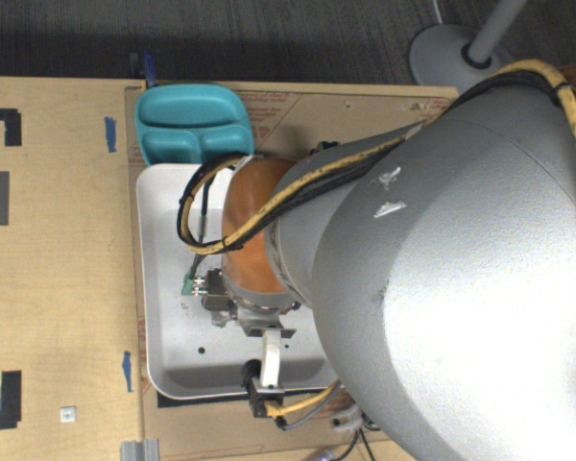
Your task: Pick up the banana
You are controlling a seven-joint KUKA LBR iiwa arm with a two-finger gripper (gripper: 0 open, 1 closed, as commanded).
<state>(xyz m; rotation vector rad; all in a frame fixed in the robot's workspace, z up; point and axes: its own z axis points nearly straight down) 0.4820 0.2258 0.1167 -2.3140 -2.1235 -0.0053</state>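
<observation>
Arm point(442, 286) comes in from the right and covers most of the frame. The wrist points down over the left bin point(146, 286). The orange band point(254, 233) sits over the bin's middle, with the grey flange point(254, 305) just near of it.

Gripper point(259, 327) is under the flange, above the near half of the bin. Open or closed: can't tell, the wrist blocks it. Nothing is visibly held.

Banana: can't tell where it is, since the arm hides the right of this bin and everything right of it.

A black cable loop point(197, 209) hangs off the left of the wrist. A yellow-black cable point(365, 152) runs along the arm to the band. A white strip point(269, 363) points from the flange toward the near rim.

The visible bin floor at left is bare white with 1 small dark spot point(202, 351).

A teal tray point(194, 123) sits at the far end of the bin and overlaps its far rim.

The bench point(58, 257) is tan, with 2 blue tape marks point(110, 134) left of the bin. A grey stand base point(451, 51) is on the floor at far right.
</observation>
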